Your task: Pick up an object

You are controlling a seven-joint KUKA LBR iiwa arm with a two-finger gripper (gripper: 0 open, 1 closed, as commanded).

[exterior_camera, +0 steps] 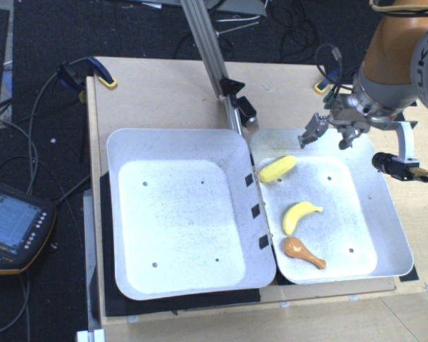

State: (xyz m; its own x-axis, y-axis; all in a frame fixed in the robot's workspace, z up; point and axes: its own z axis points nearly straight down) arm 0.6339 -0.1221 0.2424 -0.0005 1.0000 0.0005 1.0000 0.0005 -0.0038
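Above the far edge of the right shallow white bin [385, 212], the two-finger gripper [331, 135] hangs with its fingers spread wide apart, holding nothing. Below it in that bin lie a yellow lemon-shaped piece [277, 168], a yellow plastic banana [298, 215] and an orange drumstick-shaped toy [303, 252].

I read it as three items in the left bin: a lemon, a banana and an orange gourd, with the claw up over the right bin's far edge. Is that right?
Not quite: the camera view shows all three in the right bin, not the left. The lemon, banana and orange gourd lie there, with the claw up over that bin's far edge, as you said.
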